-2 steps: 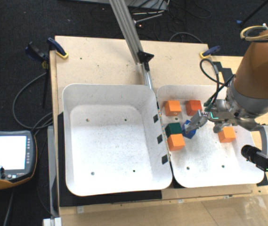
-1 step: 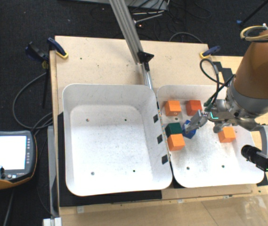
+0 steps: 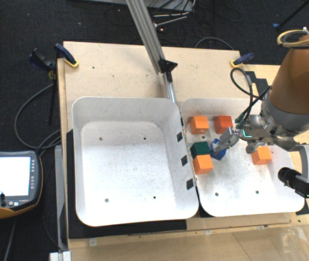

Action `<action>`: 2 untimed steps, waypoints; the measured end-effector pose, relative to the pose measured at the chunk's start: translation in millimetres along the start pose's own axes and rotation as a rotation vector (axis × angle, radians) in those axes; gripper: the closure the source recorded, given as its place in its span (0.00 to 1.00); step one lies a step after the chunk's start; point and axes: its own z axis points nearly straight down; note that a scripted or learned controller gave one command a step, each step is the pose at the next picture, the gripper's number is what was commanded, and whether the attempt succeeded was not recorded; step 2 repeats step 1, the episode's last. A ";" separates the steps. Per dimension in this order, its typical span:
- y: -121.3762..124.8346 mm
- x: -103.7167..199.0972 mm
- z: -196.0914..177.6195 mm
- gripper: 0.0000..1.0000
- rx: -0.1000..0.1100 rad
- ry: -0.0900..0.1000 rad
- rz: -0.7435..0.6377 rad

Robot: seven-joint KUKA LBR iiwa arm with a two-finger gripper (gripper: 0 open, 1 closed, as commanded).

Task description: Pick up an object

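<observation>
Blue block [image 3: 218,151] at hand [image 3: 227,140]

You see a pale wooden bench [image 3: 121,72] on a dark floor [image 3: 13,26], with blue clamps [image 3: 64,53] at its upper corners, black cables [image 3: 29,118] trailing at left, and a handheld pendant [image 3: 8,185] at lower left.

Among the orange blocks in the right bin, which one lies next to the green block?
The orange block at the bin's left wall, directly in front of the green block and seemingly touching it. The other orange blocks lie apart from it.
</observation>
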 end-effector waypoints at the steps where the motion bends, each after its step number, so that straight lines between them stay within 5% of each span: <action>1: 0.0 0.0 0.0 0.00 0.000 0.000 0.000; 2: 0.0 0.0 0.0 0.00 0.000 0.000 0.000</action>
